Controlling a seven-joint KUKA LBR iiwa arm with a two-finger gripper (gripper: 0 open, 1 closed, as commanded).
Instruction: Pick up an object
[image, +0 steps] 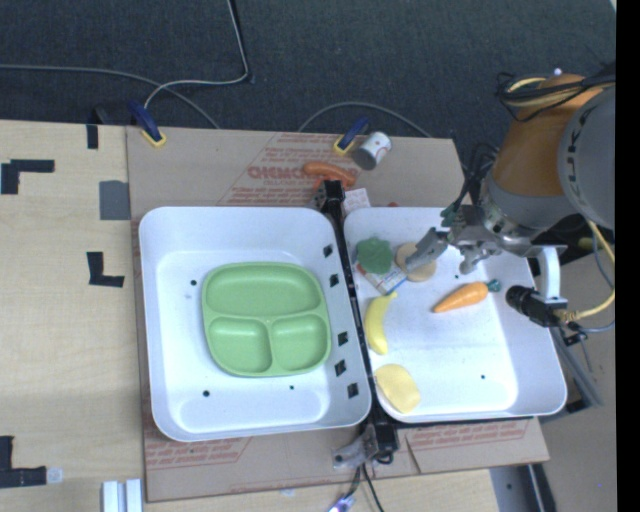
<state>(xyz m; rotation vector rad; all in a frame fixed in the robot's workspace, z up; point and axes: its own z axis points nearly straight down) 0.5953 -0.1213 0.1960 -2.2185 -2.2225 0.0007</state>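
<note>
gripper (447, 250) looks spread open, holding nothing; small orange plastic carrot (461, 297) probably light, slick; grab mid-body

Even overhead light, soft shadows, mild glare on white bins (170, 250), slightly soft focus

Bench (60, 300) — cardboard sheet (250, 165) (printed) under two bins (160, 330).

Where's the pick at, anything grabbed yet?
Done: the arm has reached the right bin, with the claw low over its back edge, near the carrot. In hand: nothing visibly gripped. Left: the grasp and lift. Carrot, banana and green toy all lie on the bin floor.
</note>
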